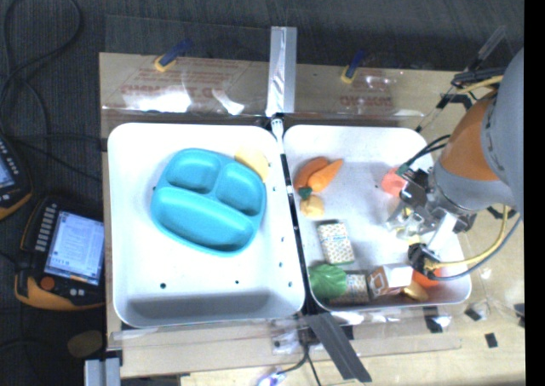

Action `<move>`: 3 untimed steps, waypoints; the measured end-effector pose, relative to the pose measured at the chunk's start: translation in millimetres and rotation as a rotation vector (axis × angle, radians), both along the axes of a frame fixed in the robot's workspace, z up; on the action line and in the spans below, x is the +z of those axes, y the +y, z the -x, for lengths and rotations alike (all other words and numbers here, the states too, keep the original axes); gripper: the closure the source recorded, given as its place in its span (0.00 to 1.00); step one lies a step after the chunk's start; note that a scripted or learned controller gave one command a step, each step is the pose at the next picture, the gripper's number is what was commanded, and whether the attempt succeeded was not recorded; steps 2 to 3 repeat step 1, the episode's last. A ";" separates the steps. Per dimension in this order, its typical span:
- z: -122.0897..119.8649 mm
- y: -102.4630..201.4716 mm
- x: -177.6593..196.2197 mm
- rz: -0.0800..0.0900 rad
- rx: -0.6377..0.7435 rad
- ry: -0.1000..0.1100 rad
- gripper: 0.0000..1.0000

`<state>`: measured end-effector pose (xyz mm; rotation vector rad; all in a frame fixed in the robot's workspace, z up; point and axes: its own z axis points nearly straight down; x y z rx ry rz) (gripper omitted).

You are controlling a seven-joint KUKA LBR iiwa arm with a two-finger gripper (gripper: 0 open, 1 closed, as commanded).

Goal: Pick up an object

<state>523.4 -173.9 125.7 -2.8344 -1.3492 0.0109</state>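
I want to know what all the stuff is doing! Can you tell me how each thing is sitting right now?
blue tray: lying flat in the left bin, tilted askew
carrot: lying on its side in the right bin
patterned box: lying flat mid-bin
green toy: resting by the near wall
brown packet: lying beside the green toy
gripper: down inside the right bin
right bin: sitting level beside the left one
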 end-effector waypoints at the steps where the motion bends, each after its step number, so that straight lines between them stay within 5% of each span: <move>1: 29.8 -9.7 50.2 0.001 -0.031 0.000 1.00; 3: 29.8 -9.7 50.2 0.001 -0.031 0.000 1.00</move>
